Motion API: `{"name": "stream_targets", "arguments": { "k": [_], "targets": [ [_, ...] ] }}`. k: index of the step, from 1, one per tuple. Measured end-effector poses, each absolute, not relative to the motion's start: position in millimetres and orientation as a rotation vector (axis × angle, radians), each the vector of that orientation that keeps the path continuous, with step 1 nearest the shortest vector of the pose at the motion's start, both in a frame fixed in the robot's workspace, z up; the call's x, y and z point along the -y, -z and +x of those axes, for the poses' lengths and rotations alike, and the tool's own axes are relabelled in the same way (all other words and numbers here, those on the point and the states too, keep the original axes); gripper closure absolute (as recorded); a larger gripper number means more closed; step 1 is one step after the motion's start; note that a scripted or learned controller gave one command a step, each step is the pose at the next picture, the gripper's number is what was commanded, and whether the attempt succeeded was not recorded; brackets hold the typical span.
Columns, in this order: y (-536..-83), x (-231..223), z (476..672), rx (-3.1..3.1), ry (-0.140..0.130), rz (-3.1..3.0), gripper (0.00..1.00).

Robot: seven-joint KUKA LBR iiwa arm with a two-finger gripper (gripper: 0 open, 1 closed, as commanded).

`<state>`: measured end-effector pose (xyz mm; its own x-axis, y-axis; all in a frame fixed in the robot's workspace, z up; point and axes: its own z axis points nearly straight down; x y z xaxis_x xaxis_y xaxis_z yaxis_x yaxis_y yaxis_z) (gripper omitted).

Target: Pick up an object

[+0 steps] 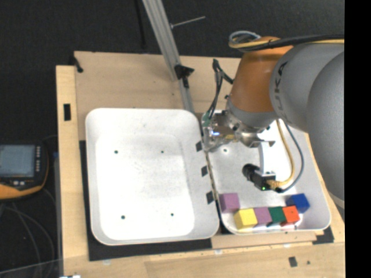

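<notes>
Pincer (pixel 215 133) hangs at the right bin's (pixel 310 181) far-left corner, well apart from the blocks (pixel 262 215) bunched along its near wall. Open or closed, can't tell. Packed that tight, they'll likely crowd any grab.

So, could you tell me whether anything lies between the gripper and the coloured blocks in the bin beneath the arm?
Nothing visible does. The gripper hangs over the far part of the bin, and the blocks sit along its near wall. Only bare floor shows between it and the closest one, the purple block.
</notes>
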<state>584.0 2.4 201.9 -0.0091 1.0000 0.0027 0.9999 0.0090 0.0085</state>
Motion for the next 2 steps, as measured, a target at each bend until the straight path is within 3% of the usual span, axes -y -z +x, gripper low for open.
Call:
{"name": "stream_targets", "arguments": {
  "k": [1, 2],
  "targets": [
    [-364.4, -14.1, 593.4, -2.222, -0.012, 2.211, 1.0],
    [-359.5, -13.5, 592.4, -2.23, 0.001, 2.211, 0.0]
  ]
}}
